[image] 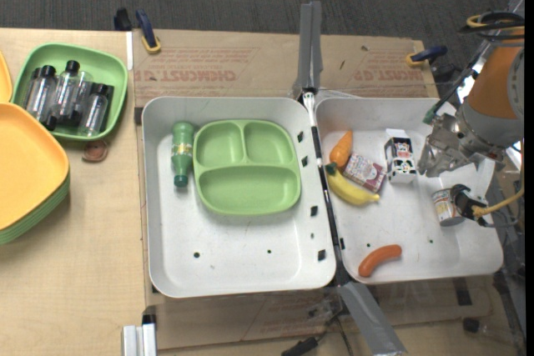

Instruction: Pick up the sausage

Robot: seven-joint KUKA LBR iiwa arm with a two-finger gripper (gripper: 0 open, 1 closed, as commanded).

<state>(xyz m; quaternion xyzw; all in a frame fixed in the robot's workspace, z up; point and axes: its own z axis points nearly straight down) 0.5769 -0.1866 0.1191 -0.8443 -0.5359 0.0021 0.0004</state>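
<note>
Sausage [380, 259] sits closest to the lens: short, orange-red, smooth, gently curved with rounded ends, lying flat on the floor of the right bin [409, 217] near its front wall. Nothing touches it.

Pincer [435, 156] is toward the back of that bin from the sausage and off to the right, well apart from it, over the bin's right half. Fingers point down; can't tell if they are spread or pressed together, too small and cluttered at the tip. Nothing visible between them. Orange band of the arm [494, 92] is above it at the bin's right rim.

Relative to the sausage, other items in the same bin:
- banana [350, 188]: further back, slightly left, yellow, lying flat
- carrot [340, 147]: beyond the banana, orange, touching or nearly touching it
- pink packet [365, 172]: just beside the banana, further back
- small black-and-white carton [401, 156]: further back, just left of the pincer
- small can [448, 207]: to the right and slightly back, near the right wall

Left bin [234, 263], left of the sausage: green divided plate [247, 167], green bottle [182, 152] lying beside it.

On the desk [75, 288] far left: stacked orange plates [29, 171], green tray of dark bottles [73, 92].
</note>
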